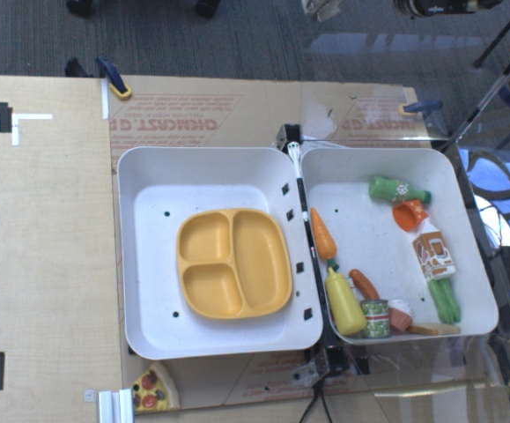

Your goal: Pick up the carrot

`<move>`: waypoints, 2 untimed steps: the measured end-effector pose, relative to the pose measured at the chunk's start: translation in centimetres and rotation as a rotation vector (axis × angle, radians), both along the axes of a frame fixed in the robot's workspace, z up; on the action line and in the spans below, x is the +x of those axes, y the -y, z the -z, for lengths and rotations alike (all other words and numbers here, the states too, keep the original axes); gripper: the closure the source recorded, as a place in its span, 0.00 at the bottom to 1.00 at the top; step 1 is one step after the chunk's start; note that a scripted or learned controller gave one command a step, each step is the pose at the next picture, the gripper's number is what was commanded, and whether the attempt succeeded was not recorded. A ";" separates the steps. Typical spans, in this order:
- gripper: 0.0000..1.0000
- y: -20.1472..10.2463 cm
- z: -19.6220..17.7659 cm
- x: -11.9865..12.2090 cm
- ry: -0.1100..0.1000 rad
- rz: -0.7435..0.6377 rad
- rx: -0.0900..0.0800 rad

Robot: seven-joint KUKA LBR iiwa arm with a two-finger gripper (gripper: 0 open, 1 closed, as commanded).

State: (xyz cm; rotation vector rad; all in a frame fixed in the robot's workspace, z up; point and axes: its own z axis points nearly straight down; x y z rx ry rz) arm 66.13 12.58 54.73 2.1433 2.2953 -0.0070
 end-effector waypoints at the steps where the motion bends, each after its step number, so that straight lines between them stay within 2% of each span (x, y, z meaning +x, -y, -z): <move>1: 0.00 0.0 0.0 0.0 0.000 0.000 0.000; 2: 0.00 -7.6 0.8 -0.1 0.000 0.343 0.001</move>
